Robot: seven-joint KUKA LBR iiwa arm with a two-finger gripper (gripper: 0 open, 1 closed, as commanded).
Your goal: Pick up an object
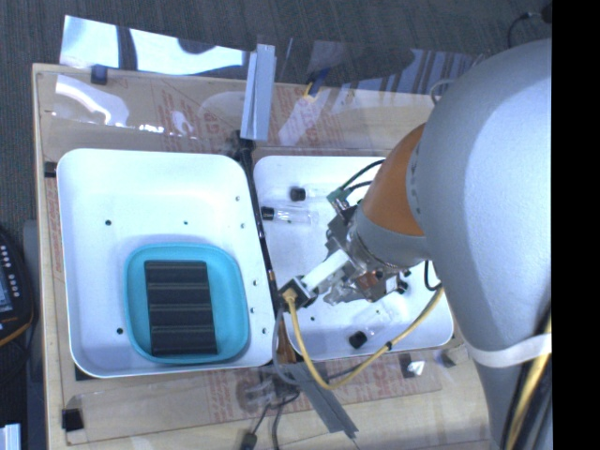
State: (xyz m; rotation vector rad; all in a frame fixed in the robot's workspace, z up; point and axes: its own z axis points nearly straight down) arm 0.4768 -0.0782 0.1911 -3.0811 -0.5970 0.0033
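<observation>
Looming closest, the grey arm [497,186] hangs over the right bin [292,242], its end effector [361,287] low inside; how open it is, I cannot tell. A small black piece [357,339] lies just beside it, and a second black piece [298,194] near the back wall.

Two bins side by side. Left bin [84,186]: tray [137,279] in the near half, with a ridged block [178,307] lying in it. Right bin [281,172]: cap [297,194] near the far wall, tube [286,216] just before it, small piece [357,339] near the front wall. Arm [487,204] over this bin's right side.
</observation>
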